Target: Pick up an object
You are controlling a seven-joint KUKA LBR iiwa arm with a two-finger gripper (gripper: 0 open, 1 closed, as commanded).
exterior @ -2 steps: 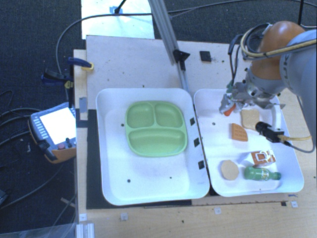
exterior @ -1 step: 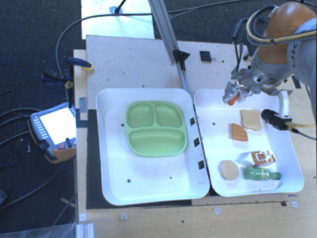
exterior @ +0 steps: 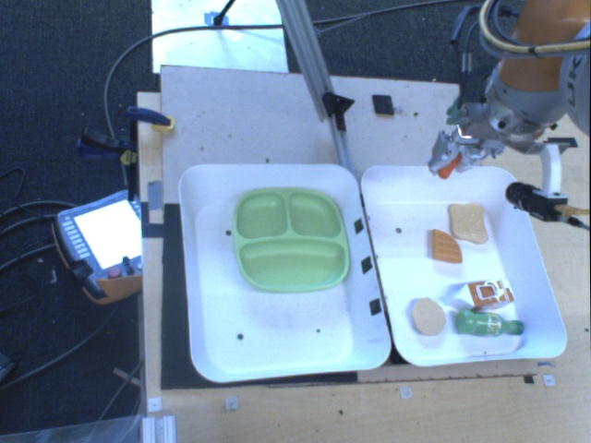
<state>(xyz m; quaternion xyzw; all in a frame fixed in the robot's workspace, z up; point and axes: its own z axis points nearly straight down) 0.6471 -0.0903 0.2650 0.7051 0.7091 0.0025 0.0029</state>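
Observation:
My gripper [exterior: 451, 159] hangs over the far left corner of the right bin [exterior: 397, 192]. A small orange-red piece [exterior: 447, 167] sticks out between its fingers, lifted off the bin floor, and the gripper is shut on it. Below it in the right bin lie a tan bread slice [exterior: 468, 222], an orange square wafer [exterior: 445, 246], a red and white packet [exterior: 489, 293], a round tan cookie [exterior: 428, 317] and a green bottle [exterior: 488, 324] on its side.
The left bin [exterior: 208, 340] holds a green divided plate [exterior: 291, 239]. A slanted metal pole [exterior: 309, 49] crosses the back of the bench. A handheld pendant [exterior: 102, 243] and cables lie on the floor at the left.

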